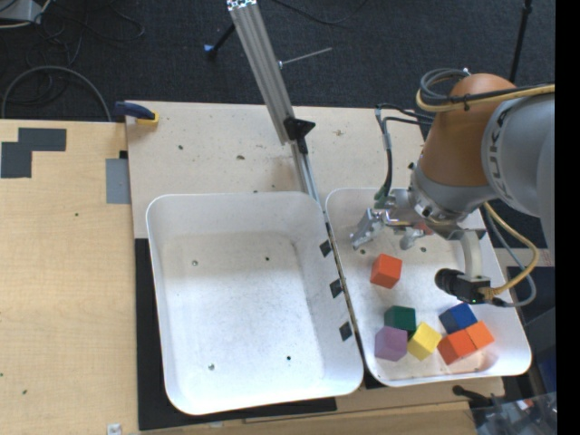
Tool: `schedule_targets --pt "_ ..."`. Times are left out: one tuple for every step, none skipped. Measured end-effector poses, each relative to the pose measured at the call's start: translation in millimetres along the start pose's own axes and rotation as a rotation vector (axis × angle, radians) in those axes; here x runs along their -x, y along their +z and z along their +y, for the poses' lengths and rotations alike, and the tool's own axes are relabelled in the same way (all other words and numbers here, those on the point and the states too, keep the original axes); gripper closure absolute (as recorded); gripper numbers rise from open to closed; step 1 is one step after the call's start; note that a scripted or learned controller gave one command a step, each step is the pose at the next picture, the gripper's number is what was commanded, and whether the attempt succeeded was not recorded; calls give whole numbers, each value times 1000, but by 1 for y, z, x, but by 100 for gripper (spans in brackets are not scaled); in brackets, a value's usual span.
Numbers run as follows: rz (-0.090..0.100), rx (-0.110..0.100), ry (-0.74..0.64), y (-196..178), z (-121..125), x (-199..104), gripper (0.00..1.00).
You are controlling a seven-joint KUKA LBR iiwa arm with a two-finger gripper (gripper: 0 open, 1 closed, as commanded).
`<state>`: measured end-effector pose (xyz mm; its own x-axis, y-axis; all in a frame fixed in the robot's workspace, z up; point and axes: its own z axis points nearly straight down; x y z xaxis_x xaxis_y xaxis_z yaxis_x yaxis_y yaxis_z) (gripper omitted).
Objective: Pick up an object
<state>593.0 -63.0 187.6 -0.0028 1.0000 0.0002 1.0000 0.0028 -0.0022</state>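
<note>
Smooth, matte cubes cluster at the near end of the right bin (507, 356): a purple cube (391, 343), yellow cube (423, 341), dark green cube (400, 318), blue cube (458, 316) and a bigger orange-red block (466, 342). Apart from that cluster, toward the bin's middle, lies a lone orange cube (386, 270). Just above it, toward the bin's far end, hangs the metal gripper (391, 228), fingers spread and grasping nothing, clear of the cube. Left of this bin sits the left bin (181, 234), glossy white plastic with rounded corners.
</note>
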Motion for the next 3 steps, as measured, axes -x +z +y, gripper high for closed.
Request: schedule_targets --pt "1 -1 4 -46 -52 15 0" --pt "0 1 -1 -13 21 -18 0" --pt "-3 8 5 -110 8 37 0"
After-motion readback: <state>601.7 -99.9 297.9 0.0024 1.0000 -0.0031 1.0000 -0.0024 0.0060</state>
